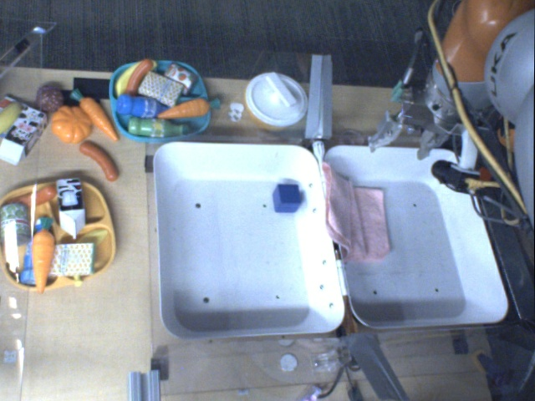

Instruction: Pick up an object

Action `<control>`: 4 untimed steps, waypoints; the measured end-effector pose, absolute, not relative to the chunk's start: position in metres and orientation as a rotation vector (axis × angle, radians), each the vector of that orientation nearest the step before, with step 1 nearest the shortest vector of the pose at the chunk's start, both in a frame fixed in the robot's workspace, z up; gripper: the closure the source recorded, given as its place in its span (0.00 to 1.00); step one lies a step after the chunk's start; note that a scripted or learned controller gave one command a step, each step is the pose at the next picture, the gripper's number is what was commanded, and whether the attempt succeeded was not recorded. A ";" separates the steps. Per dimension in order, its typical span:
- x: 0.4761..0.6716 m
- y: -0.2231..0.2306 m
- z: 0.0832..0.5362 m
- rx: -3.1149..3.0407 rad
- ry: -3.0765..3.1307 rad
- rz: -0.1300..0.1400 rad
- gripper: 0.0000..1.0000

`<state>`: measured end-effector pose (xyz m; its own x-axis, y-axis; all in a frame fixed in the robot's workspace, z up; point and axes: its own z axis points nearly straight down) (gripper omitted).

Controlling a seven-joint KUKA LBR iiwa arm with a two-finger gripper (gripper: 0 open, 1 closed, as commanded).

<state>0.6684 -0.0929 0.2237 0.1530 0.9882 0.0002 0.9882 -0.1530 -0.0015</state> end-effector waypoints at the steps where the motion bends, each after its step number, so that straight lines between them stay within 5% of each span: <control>1: 0.668 -0.122 0.108 -2.258 -2.182 0.003 0.00; 2: 0.614 -0.106 0.089 -2.157 -2.295 -0.010 0.00; 3: 0.616 -0.106 0.101 -2.160 -2.299 -0.015 1.00; 4: 0.616 -0.105 0.111 -2.160 -2.299 -0.016 1.00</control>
